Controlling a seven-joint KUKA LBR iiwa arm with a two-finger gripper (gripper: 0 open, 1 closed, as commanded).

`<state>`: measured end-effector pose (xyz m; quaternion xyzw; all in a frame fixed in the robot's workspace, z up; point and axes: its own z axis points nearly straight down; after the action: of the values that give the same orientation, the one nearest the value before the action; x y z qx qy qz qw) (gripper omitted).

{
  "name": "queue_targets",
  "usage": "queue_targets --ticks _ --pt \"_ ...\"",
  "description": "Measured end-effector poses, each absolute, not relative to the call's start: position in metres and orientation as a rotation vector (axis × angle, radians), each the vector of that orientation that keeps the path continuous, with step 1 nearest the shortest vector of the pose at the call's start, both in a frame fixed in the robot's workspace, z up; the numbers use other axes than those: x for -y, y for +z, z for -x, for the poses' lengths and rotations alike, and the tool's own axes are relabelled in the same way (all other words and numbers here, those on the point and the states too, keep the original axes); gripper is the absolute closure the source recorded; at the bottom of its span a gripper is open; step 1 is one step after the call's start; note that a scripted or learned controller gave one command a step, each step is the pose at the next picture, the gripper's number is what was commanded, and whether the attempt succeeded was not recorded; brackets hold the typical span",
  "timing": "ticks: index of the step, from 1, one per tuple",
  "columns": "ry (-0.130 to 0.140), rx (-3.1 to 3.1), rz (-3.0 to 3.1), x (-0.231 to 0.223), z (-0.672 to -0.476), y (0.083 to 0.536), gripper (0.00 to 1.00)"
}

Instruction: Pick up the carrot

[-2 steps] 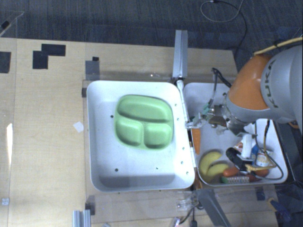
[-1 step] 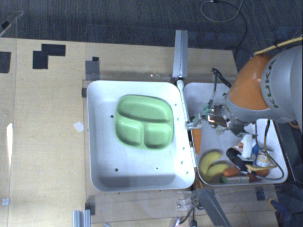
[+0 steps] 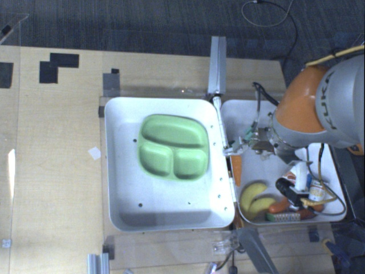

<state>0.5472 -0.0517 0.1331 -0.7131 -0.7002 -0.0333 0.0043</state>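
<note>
A grey robot arm with an orange band [image 3: 302,104] is reaching in from the right and hanging over the right-hand shallow white bin [image 3: 236,110]. Its two-finger gripper [image 3: 246,141] is sitting near that bin's left wall, but the wrist and cabling are crowding it, so whether the fingers are apart or together cannot be told from this slanted overhead view. Nothing is visibly sitting between them.

Just below the gripper, toward the near edge of the bench, a slim orange carrot [image 3: 236,170] is lying against the bin's left wall. Its long axis is running roughly from far to near, parallel with that wall, and its top end is lying close under the gripper. The gripper probably needs to drop and shift a little toward the near edge to straddle the carrot across its narrow width.

Farther out from the gripper, two yellow bananas [image 3: 258,198] are resting near the bin's front, beside a cluster of red, black and white items [image 3: 296,201].

Farther left, beyond the wall, a green three-compartment plastic tray [image 3: 173,146] is sitting in the left-hand white bin [image 3: 122,170].
</note>
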Motion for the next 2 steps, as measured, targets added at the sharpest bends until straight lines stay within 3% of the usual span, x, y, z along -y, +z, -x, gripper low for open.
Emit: queue_targets --ticks 2 --pt "-0.102 2.162 2.26 0.0514 -0.5465 0.1328 0.0"
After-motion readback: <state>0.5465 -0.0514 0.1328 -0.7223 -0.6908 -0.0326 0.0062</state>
